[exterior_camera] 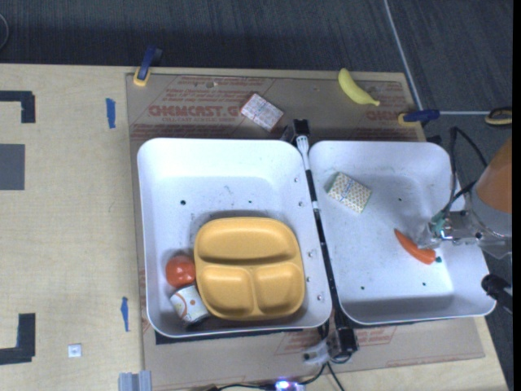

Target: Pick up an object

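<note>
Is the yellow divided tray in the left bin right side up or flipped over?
Flipped over: the yellow divided tray shows bulging, rounded compartment undersides rather than hollows, lying flat in the left bin.

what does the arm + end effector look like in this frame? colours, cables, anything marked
At the right edge of the camera view, an orange rounded section of the arm shows, with grey below it. Thin black cables loop from near the bin's far right corner down toward the wrist. The end effector is a small metallic grey cluster with a tiny teal-green spot on it. No legible markings; it is too small and blurred for finer detail.
</note>
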{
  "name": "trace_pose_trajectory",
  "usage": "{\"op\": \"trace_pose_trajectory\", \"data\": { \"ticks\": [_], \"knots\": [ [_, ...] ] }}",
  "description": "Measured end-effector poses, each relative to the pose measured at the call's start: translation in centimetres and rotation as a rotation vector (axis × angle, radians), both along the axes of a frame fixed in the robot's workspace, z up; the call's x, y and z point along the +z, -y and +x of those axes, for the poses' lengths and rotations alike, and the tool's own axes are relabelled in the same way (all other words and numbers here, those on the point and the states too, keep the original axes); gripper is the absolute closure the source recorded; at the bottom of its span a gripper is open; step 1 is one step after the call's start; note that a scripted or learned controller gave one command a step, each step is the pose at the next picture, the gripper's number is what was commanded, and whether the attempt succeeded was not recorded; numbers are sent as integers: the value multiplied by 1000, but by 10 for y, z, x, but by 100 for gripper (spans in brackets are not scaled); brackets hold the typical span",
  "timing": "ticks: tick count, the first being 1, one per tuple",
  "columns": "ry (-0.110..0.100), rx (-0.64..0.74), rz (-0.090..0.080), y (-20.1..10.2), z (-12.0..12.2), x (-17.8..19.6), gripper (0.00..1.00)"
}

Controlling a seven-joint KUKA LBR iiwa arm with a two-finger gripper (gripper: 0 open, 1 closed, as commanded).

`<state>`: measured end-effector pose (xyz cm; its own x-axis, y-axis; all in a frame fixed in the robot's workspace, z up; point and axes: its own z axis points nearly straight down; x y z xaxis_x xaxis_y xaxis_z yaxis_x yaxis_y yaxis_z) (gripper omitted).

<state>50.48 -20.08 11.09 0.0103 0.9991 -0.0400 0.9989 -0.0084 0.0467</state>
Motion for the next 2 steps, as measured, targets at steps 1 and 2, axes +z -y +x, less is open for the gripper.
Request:
{"op": "trace_pose_trajectory", "data": {
  "ticks": [1,2],
  "knots": [
    [-44,11,40,-83,9,104,100],
    [-45,11,40,-83,9,104,0]
  ]
}}
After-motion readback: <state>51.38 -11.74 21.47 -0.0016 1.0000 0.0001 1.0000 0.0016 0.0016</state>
